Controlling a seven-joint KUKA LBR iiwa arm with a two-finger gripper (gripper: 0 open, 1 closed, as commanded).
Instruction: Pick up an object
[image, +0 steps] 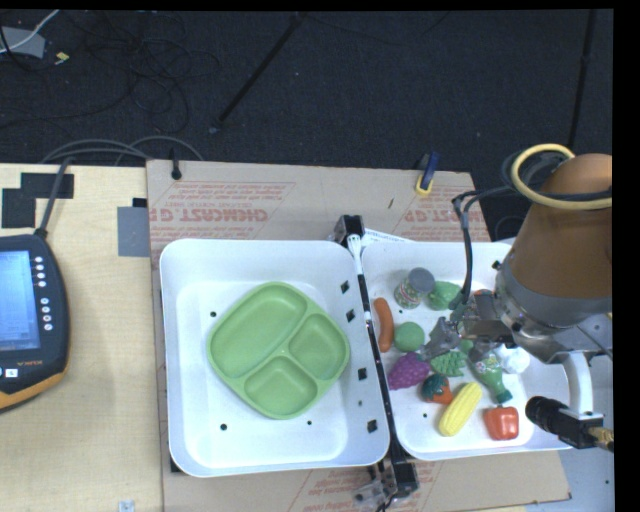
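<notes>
Camera view: gripper (462, 338) hung low over the toy pile in the right bin (530, 440); finger spread and hold couldn't be told. Best to drop squarely on one isolated piece, e.g. the corn (459, 409). Also there: purple grapes (408, 371), red pepper (502, 424). Left bin (190, 420) held a green divided plate (277, 348).

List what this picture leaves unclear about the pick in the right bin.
- Hand: too small and dark in the camera view to tell open from shut.
- Toys beneath the hand: partly covered by it, so contact is unclear.
- Right bin, far right part: hidden by the arm.
</notes>
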